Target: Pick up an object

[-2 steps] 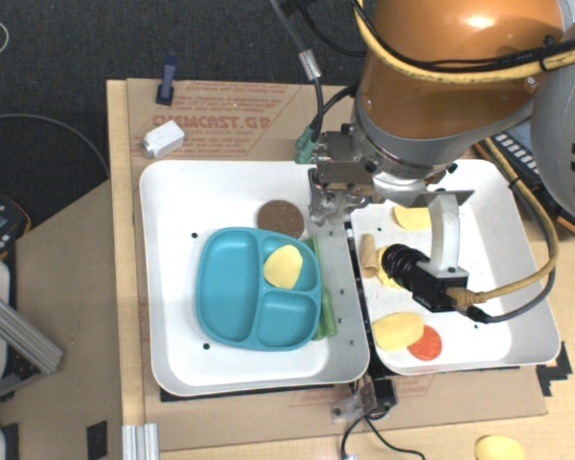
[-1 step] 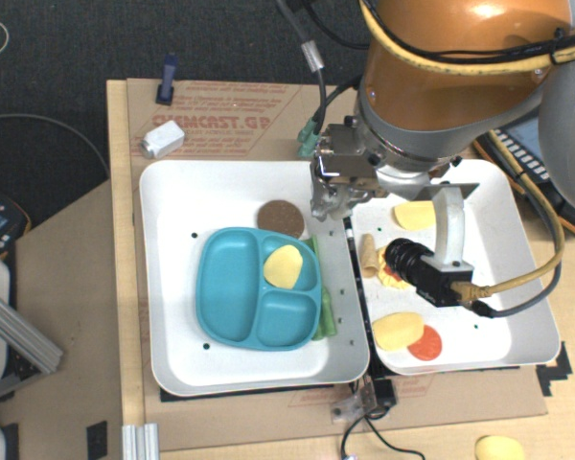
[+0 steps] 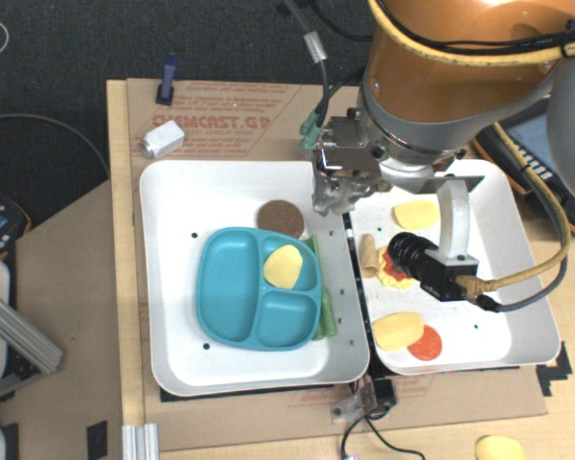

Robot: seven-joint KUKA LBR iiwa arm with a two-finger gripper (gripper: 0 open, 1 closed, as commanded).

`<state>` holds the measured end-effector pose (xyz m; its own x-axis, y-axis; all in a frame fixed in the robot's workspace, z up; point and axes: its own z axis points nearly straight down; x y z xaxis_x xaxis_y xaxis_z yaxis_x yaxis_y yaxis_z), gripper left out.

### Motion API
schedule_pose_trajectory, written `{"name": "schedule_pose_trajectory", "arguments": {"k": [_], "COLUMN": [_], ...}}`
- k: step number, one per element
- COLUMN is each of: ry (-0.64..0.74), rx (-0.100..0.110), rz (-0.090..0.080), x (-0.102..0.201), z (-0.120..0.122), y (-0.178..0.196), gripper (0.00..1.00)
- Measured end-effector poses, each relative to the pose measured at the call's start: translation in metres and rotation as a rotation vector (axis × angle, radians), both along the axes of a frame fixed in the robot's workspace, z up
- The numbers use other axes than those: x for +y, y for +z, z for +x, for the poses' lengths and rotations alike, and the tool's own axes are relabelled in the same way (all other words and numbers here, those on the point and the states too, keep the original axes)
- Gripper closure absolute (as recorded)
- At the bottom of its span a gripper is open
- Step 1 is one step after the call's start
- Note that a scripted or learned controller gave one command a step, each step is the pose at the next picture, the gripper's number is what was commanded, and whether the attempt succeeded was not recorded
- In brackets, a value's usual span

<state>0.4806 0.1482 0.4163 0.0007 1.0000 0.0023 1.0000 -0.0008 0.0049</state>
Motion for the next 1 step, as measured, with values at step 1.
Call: {"name": "schedule_pose_trajectory", "arguments": {"k": [1], "ry": [0.001], "rx": [-0.002], "rz": [0.000], "x": [0.0006], "z": [0.0004], "y": [0.0103], "gripper": [1.00]}}
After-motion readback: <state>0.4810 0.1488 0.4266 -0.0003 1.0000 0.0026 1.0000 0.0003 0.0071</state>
